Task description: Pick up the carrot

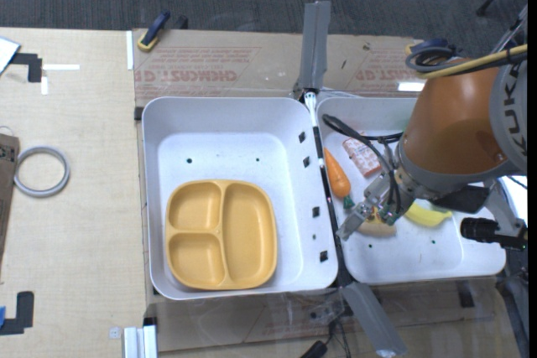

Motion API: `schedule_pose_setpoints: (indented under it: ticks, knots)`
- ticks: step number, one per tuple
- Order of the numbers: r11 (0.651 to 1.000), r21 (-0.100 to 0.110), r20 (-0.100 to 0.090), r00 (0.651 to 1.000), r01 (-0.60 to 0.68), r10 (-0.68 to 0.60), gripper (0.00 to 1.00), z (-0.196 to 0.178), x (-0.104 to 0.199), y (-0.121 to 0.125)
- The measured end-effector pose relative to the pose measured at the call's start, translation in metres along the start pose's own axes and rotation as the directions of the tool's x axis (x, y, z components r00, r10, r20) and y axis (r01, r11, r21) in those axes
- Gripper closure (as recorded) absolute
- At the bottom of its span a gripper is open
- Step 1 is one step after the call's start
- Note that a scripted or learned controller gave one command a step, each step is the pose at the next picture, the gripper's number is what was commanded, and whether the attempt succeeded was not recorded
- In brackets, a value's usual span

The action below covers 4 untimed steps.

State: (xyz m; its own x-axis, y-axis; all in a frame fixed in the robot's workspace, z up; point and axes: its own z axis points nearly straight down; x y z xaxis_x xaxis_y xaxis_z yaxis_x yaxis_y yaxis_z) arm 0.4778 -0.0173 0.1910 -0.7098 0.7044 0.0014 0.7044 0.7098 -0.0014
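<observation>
You see the gripper (362,216) low in the right bin (436,260), near that bin's left wall, with the grey arm (457,130) and its orange band reaching in over the bin's right half. Whether the hand is open or closed you cannot tell: its tip is small and cluttered with cables, and nothing is plainly seen between its parts. The carrot (336,172) lies in the right bin, close along the left wall, its length running up and down the view with the green end (348,201) at the lower tip. It sits just above and a little left of the gripper, near it but apart from it; you see no contact. A pink packet (363,155) lies in the right bin just right of the carrot, partly under the arm. A yellow thing (426,215) lies in the right bin just right of the gripper, partly hidden by the wrist, so you cannot name it. A pale piece (377,229) rests on the bin floor right under the gripper. In the left bin (218,126), left of the right bin and touching it along the shared wall, a yellow plate (222,232) with three compartments rests in the lower half.
</observation>
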Motion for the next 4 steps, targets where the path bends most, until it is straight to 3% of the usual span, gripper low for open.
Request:
schedule_pose_setpoints:
  ticks: [1,2,3,4]
  knots:
    - [0.992,-0.002,0.004,0.992,0.127,-0.127,0.00,-0.088,0.019,0.021]
    - [0.994,-0.001,0.004,0.994,0.108,-0.108,0.00,-0.147,0.016,0.017]
    - [0.998,0.001,0.001,0.998,0.067,-0.067,0.00,-0.017,0.084,0.084]
    - [0.955,-0.001,0.001,0.955,0.297,-0.297,0.00,0.000,0.063,0.064]
